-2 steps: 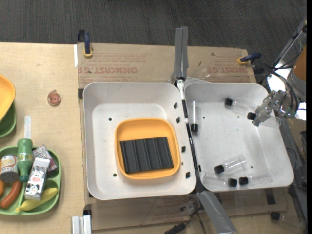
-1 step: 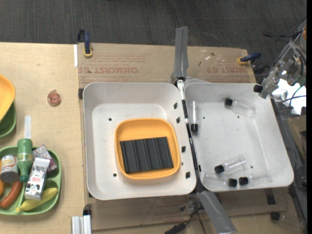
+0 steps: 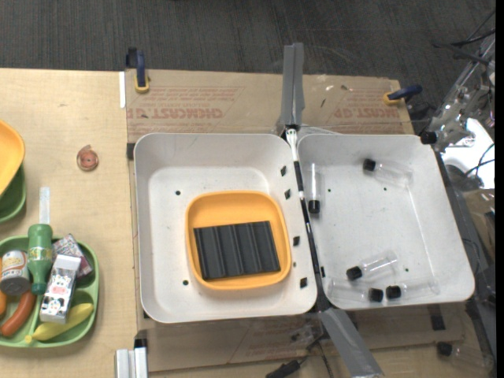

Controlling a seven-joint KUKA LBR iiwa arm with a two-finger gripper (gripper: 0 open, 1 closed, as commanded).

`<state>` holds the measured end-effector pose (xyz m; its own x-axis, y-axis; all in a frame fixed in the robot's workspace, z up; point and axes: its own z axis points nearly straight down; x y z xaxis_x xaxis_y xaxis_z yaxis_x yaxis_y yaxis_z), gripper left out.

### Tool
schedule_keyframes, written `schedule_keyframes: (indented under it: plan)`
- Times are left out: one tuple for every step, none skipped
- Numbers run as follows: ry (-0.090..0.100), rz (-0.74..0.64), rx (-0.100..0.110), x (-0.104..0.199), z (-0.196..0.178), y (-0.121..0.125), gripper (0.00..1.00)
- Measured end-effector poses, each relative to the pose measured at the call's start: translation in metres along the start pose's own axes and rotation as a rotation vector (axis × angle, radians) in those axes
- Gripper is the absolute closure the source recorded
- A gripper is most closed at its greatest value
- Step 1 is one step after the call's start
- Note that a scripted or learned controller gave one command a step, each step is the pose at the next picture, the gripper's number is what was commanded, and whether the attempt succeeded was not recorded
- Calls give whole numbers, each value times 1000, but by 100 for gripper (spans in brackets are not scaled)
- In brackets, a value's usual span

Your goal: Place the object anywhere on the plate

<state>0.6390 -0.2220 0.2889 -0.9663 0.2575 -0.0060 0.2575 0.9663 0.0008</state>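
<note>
Counter [image 3: 71, 116] of pale wood bearing two shallow white plastic bins. Left bin [image 3: 157, 172] contains a square orange plate [image 3: 236, 207] carrying a dark ribbed rectangular block [image 3: 237, 249]. Right bin [image 3: 409, 203] holds several clear black-capped vials [image 3: 372, 268], scattered apart. End effector state: cannot be determined.

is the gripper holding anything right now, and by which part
It cannot be told from this view. The dark ridged object lies on the orange plate in the left bin, with no fingers on it.
</note>
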Motion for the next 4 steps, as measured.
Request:
schedule_keyframes:
  plan:
    - [0,0,0,0,0,0,0]
    - [1,-92,0,3,-145,-1,0]
    - [2,-214,0,54,-154,-15,0]
    - [3,-297,-1,105,-154,-28,0]
